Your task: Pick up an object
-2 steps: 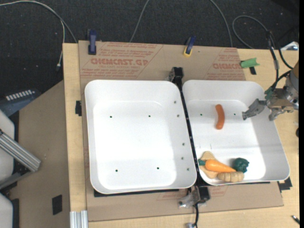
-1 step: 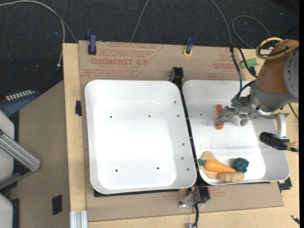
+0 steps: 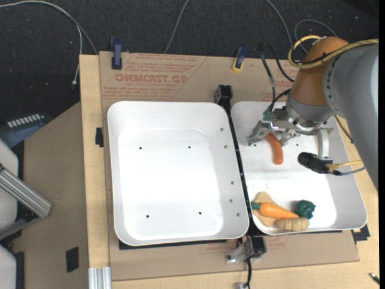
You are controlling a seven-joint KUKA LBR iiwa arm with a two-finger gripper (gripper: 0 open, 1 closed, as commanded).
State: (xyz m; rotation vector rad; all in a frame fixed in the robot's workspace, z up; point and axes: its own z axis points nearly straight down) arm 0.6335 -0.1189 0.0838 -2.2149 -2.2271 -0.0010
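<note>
Orange-red and long like a little sausage [image 3: 277,151], lying in the upper half of the right-hand bin [image 3: 343,188]. Top end tucked right under the gripper [image 3: 272,135], other end pointing down toward that bin's lower half. Touching the gripper or only close below it: hard to say. Clenched, let go, or grasping the sausage: cannot tell from up here. Grey arm [image 3: 358,83] with an orange band [image 3: 313,80], leaning in over the same bin's upper right rim.

Lower down in the right-hand bin, close to its left wall, a small heap of toy food. Orange carrot [image 3: 278,210] on its side in the middle of the heap. Dark green lump [image 3: 305,208] just beside the carrot, on the side away from that wall. Tan bumpy piece [image 3: 292,223] just below the carrot, near the bin's lower rim. Pale piece [image 3: 262,198] just above the carrot, nearest the wall.

White left-hand bin [image 3: 174,173] snug against the right-hand bin's left wall. Brown board [image 3: 150,77] with red print beyond the bin's top rim. Blue and yellow clip [image 3: 240,58] past that rim too, on the board's far edge.
</note>
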